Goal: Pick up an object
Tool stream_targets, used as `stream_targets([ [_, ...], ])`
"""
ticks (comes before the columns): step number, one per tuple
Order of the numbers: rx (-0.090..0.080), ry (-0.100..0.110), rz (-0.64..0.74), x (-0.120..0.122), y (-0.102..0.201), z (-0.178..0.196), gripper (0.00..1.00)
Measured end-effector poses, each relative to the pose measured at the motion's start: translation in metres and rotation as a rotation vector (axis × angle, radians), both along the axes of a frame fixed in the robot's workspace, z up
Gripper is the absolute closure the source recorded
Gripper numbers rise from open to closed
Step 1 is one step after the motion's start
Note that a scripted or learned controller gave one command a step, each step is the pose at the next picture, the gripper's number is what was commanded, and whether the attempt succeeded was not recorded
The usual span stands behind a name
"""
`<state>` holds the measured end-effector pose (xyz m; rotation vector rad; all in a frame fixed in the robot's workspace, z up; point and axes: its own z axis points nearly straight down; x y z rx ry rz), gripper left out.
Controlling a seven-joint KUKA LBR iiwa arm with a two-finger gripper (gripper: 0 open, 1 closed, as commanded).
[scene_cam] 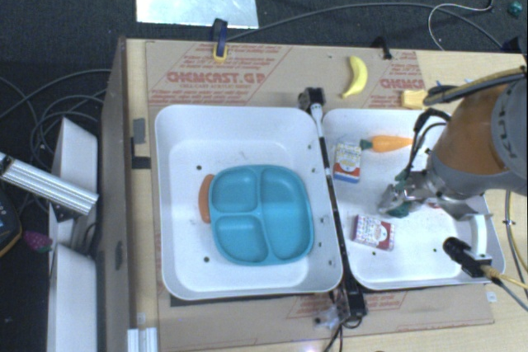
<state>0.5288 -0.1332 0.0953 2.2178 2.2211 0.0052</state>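
My gripper [399, 203] hangs low over the middle of the right bin [429, 276], just above and to the right of a red and white packet [373, 232]. A small green thing shows at its fingertips, but I cannot make out whether it is held. A white carton with a red base [347, 161] lies at the bin's left side, and a carrot [388, 143] lies near the far wall. In the left bin [177, 177] sits a blue divided plate [261, 213] with a hot dog [204, 198] along its left edge.
A banana [356, 76] and a yellow block [412, 99] lie on the cardboard behind the bins. A black clamp [313, 100] sits at the divider's far end, and cables run across the floor around the bench.
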Motion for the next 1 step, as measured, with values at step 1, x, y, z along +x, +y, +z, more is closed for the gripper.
stream_targets([
  [1, 0.001, 0.0, 0.003, -0.0025, 0.075, 0.09, 1.0],
])
